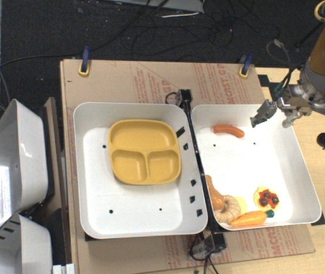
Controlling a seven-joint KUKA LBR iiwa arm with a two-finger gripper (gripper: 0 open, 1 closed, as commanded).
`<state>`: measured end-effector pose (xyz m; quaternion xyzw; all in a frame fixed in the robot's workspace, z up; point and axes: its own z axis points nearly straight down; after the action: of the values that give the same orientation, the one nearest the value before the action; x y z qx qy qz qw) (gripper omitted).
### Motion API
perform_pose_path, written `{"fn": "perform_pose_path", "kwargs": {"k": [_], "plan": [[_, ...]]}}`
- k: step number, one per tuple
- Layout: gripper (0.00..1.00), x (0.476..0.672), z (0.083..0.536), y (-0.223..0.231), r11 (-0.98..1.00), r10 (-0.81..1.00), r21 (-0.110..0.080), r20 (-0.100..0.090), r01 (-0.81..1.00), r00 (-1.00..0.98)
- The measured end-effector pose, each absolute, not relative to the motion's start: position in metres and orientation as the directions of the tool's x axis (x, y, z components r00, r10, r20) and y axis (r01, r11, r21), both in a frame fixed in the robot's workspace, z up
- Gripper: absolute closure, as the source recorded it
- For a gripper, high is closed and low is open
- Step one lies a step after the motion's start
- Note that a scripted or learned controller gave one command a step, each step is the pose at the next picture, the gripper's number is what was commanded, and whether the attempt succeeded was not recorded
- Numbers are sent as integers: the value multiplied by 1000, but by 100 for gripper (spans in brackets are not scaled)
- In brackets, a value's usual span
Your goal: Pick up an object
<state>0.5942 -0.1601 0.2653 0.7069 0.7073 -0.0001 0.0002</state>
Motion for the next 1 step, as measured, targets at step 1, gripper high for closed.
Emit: {"fn": "perform_pose_path", "kwargs": {"k": [1], "plan": [[0,594,265,-160,1,1000,0,0,1000,-1]]}}
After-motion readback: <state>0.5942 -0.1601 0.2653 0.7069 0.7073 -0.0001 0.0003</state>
